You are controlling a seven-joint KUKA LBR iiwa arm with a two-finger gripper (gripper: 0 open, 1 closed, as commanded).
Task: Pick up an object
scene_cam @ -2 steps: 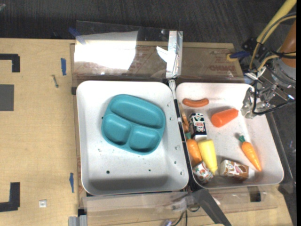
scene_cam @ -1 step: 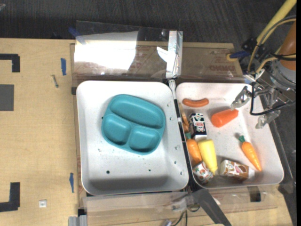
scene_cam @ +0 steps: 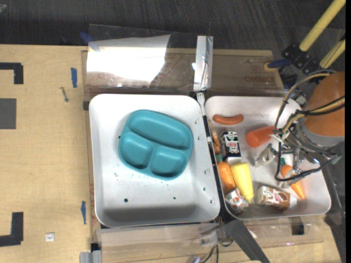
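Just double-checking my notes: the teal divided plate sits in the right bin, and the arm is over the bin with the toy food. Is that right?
Not quite. In the camera view the teal divided plate sits in the left bin, not the right one. The rest holds: the arm is over the right bin with the toy food.

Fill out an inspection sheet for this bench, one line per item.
Surface: two white bins side by side, left bin and right bin, on a tan bench.
Job's things: right bin holds a sausage, black-and-white carton, yellow piece, orange piece and brown packet.
Clutter: teal divided tray in the left bin.
Grippers: gripper low over the right bin; fingers unclear.
Cables: black wires looped at the wrist.
Surroundings: dark floor, yellow bars at top right.
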